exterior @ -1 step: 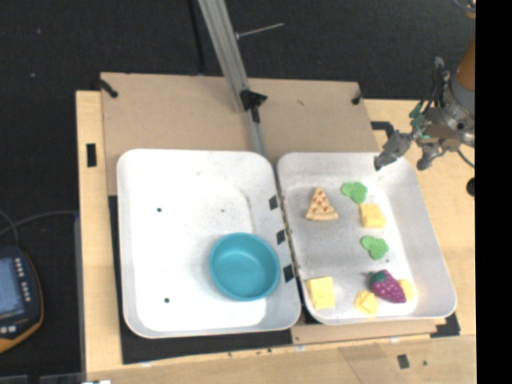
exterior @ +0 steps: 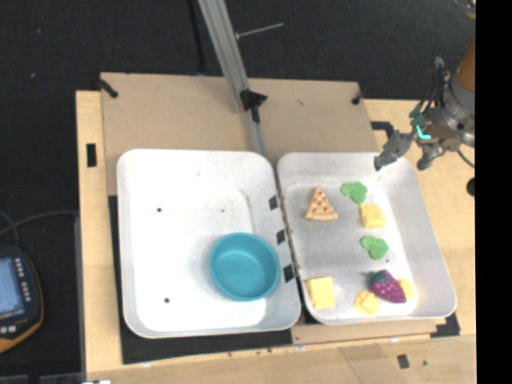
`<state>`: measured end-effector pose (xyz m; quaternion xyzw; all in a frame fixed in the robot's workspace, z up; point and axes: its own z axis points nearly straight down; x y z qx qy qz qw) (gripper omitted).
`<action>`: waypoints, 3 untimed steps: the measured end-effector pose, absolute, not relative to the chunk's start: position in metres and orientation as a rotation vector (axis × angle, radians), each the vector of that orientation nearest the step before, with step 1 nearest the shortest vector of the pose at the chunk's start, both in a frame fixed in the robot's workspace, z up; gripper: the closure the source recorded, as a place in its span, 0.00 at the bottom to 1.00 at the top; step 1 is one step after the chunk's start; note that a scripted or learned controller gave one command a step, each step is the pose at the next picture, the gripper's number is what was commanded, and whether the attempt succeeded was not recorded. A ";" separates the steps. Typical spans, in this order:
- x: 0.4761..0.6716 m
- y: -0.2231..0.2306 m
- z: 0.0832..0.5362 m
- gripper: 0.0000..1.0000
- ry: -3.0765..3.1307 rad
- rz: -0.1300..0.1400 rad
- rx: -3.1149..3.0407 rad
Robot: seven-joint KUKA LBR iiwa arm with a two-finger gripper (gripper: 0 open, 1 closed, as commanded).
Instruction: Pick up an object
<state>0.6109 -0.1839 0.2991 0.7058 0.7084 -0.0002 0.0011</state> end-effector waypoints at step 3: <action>0.599 -0.193 0.152 0.00 2.222 -0.007 2.225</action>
